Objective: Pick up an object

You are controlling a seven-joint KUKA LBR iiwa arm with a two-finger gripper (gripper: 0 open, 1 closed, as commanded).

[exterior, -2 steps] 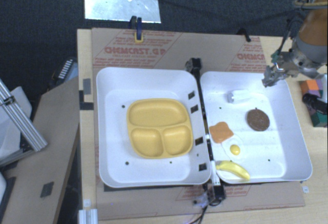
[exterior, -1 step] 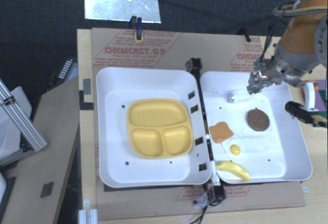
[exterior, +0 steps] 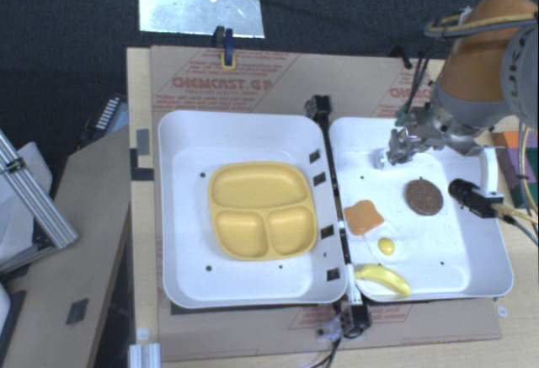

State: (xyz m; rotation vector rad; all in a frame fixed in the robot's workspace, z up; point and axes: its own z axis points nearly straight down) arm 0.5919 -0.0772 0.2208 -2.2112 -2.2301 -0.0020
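Yellow tray (exterior: 254, 209) alone in left bin (exterior: 181, 139); hand (exterior: 396, 147) over right bin (exterior: 488, 269), grip state unclear; brown disc (exterior: 424, 196) nearby.

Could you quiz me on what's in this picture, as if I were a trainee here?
1. True or false: the yellow divided tray lies in the left bin.
2. Which item lies nearest the front rim of the right bin? A) brown patty B) banana C) orange slice
3. Fill in: the gripper hangs over the ___ part of the right bin.

Key
1. True.
2. B; the banana lies by the front rim, just below the fried egg.
3. Back; it is above bare white floor there, apart from all the food pieces.
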